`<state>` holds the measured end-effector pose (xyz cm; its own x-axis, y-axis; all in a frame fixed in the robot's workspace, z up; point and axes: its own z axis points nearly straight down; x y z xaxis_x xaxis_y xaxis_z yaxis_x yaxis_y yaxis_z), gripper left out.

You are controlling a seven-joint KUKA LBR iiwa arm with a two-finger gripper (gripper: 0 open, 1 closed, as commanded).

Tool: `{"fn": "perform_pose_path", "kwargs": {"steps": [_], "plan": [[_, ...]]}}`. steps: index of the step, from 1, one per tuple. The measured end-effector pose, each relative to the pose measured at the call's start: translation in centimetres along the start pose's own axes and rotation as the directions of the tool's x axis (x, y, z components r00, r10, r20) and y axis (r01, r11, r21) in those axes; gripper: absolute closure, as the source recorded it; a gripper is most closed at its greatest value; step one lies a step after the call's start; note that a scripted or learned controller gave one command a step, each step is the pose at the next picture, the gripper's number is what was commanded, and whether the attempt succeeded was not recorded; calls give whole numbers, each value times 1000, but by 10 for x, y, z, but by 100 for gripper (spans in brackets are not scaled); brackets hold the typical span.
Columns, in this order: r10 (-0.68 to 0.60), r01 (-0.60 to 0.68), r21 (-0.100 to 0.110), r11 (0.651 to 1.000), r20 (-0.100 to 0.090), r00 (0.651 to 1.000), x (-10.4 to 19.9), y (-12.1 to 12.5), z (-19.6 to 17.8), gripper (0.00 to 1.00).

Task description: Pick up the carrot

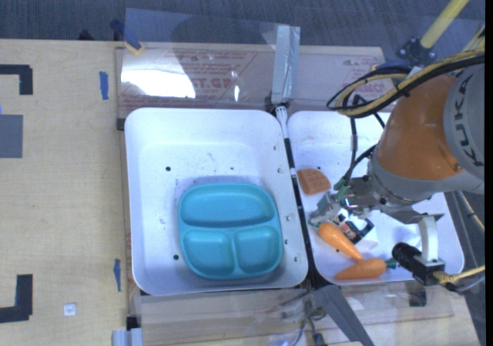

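Observation:
Two orange carrots lie in the right bin (323,130). One carrot (339,237) lies slanted near the bin's left wall. The other carrot (360,269) lies almost level by the front wall, its green stub pointing right. My gripper (336,209) hangs low over the bin, just above the upper left end of the slanted carrot. Nothing shows clearly between its fingers. The grey and orange arm covers the right part of this bin.
A brown bread-like piece (313,180) lies just behind the gripper, near the divider between the bins. A small black and white thing (357,226) sits beside the slanted carrot. The left bin (154,144) holds a teal divided plate (229,230).

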<state>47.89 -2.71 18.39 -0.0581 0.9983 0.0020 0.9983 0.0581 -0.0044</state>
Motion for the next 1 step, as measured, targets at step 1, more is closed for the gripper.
{"fn": "perform_pose_path", "kwargs": {"steps": [1], "plan": [[56, -56, -12, 998, 6, 998, -77, -2, 63, 0]]}}
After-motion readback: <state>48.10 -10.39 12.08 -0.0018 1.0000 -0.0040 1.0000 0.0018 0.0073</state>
